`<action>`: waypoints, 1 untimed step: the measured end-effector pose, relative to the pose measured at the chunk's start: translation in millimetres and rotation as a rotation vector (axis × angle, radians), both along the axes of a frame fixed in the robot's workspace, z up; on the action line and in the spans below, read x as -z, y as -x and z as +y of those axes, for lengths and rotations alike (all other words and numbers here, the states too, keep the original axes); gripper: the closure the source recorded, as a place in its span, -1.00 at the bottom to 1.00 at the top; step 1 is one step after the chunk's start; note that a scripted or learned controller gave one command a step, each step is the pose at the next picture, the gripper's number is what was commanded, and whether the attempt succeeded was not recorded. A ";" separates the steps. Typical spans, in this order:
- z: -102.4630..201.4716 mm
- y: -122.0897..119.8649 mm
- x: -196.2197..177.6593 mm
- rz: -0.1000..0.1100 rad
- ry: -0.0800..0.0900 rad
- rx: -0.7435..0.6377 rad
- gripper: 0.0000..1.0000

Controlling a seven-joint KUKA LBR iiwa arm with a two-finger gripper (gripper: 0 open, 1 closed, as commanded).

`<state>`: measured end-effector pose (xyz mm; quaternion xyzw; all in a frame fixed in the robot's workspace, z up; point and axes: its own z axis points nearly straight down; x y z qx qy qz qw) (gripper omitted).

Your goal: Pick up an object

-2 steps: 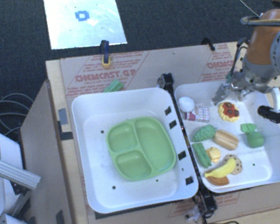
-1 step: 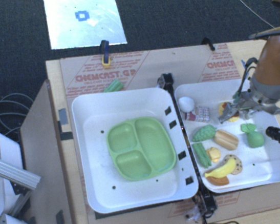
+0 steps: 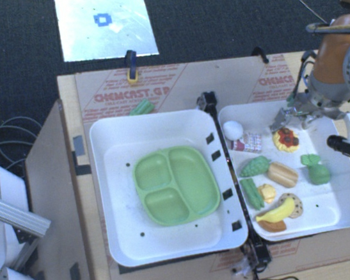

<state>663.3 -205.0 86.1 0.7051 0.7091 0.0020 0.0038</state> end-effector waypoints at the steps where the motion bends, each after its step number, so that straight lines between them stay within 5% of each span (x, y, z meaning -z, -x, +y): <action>1: 0.0 0.1 -12.6 -0.003 0.000 -0.001 1.00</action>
